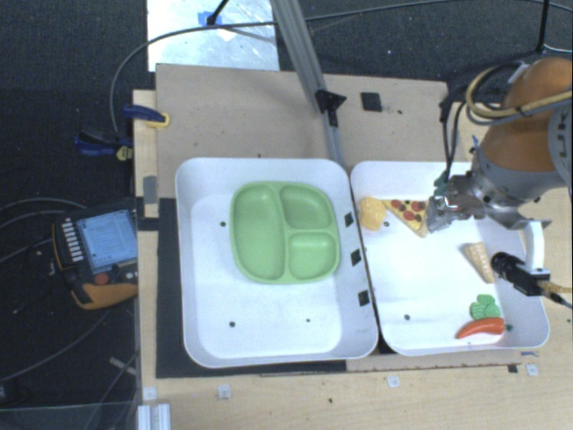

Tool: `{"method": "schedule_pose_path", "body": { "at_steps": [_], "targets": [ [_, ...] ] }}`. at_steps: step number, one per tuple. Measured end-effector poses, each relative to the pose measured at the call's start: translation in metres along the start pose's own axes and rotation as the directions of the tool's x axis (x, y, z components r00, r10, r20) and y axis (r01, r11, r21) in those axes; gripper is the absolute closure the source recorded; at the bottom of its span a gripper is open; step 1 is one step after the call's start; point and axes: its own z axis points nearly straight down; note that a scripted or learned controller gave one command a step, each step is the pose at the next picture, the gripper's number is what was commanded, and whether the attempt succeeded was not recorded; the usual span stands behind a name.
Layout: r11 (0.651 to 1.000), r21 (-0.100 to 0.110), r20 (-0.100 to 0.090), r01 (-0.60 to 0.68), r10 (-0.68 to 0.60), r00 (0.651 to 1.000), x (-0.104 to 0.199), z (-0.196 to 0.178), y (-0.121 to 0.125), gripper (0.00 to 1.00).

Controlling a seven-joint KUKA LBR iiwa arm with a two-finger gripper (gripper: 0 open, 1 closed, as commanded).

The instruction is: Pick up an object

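- Reaching into the right bin (421,325), the gripper (441,211) is low at the right end of the pizza slice (407,213), so the step in hand seems to be the approach to a grasp.
- I cannot tell the state of the gripper: its tip is small and dark against the white floor, and nothing is seen clearly between its two sides.
- I take the pizza slice as the task's thing. It lies flat in the upper part of the right bin, with the gripper just beside it or touching it; which of the two I cannot say.
- Just left of the pizza slice, a small yellow piece (372,213) lies close to the bin wall.
- Below and to the right of the pizza slice lies a cone-shaped piece (479,260), and further down from the pizza slice, near the lower right corner, a carrot (482,328) with green leaves.
- To the left of the pizza slice, in the left bin (206,330), a green divided plate (285,231) lies well apart from it.
- In my judgement the next move calls for the gripper to settle over the edge of the slice, close on it firmly, and then lift straight up.
- A thin flat slice gives little to grip, so it could slide away.
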Motion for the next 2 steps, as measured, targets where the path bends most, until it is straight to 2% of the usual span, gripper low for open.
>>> {"method": "schedule_pose_path", "body": {
  "at_steps": [2],
  "targets": [
    [1.0, 0.0, 0.0, 0.001, -0.001, 1.0, 0.001, -0.079, -0.001, 1.0]
  ]
}}
